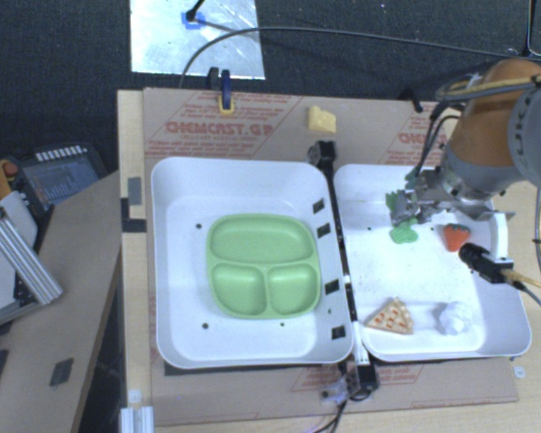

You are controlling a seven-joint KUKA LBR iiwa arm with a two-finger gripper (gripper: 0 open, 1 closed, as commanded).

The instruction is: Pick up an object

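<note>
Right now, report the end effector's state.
End effector: low in the right bin, just above the green toy; open or closed cannot be told.

Two bins side by side on bench. Left bin [176, 188] holds a 3-compartment tray [262, 265], roughly centred. In right bin [514, 332]: toy broccoli [402, 234] near the back, w/ gripper [404, 207] just behind it; toy strawberry [456, 236] to its right; pizza slice [390, 317] at front left; crumpled ball [453, 317] right of that. Cheese wedge [322, 119] lies on bench behind bins, clamp [224, 90] to its left.
</note>
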